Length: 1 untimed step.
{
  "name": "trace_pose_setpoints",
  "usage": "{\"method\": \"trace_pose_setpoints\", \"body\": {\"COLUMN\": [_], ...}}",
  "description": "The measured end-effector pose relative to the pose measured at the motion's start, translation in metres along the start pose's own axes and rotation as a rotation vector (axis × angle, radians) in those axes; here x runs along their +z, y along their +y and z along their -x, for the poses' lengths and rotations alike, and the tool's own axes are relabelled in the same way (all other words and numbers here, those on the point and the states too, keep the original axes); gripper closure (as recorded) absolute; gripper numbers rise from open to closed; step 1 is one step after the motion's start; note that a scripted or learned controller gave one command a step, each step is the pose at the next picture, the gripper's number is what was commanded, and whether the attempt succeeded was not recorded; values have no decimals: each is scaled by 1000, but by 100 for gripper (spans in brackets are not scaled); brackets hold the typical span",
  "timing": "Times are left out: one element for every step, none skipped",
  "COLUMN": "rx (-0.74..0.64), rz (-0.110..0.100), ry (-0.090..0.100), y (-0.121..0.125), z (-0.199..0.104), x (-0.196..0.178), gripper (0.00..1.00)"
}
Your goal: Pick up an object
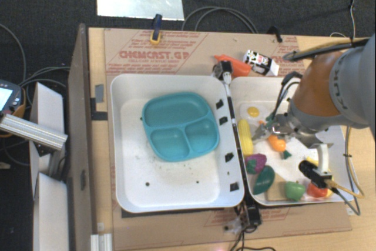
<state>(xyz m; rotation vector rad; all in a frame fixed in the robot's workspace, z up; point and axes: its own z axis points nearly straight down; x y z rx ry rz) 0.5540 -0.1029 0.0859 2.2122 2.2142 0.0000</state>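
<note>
Broad cardboard-covered worktop [176, 47] under everything, bearing two shallow bins side by side. Reaching in from the right, grey arm [346, 88] with its orange band, bent down over the right bin [264, 88]. In the left bin [132, 185], only a teal divided plate [179, 125], lying flat and well apart from the work. Low in the right bin, tool [272, 126], hanging just above an orange piece [277, 143]; impossible to tell from this slant how wide it stands, and nothing visibly held. Likely step in hand: closing in on that orange piece, the nearest candidate, sitting mid-bin with a yellow corn cob [244, 136] just beside it to the left. Further down the bin, a dark green toy [262, 179], a green apple [294, 190] and a purple piece [256, 161], crowded near the front wall. To do it well: centre squarely over the orange piece before descending, come down straight, keep clear of the corn cob so as not to nudge it, close only once low enough to straddle the piece, then lift slowly and check for something actually caught. Smallest nearby, a little yellow round [252, 111], apart toward the back.
</note>
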Motion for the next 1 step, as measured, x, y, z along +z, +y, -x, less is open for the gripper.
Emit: {"method": "trace_pose_setpoints", "body": {"rx": [0], "rz": [-2], "ry": [5], "y": [1], "z": [-1], "x": [-10], "gripper": [100]}}
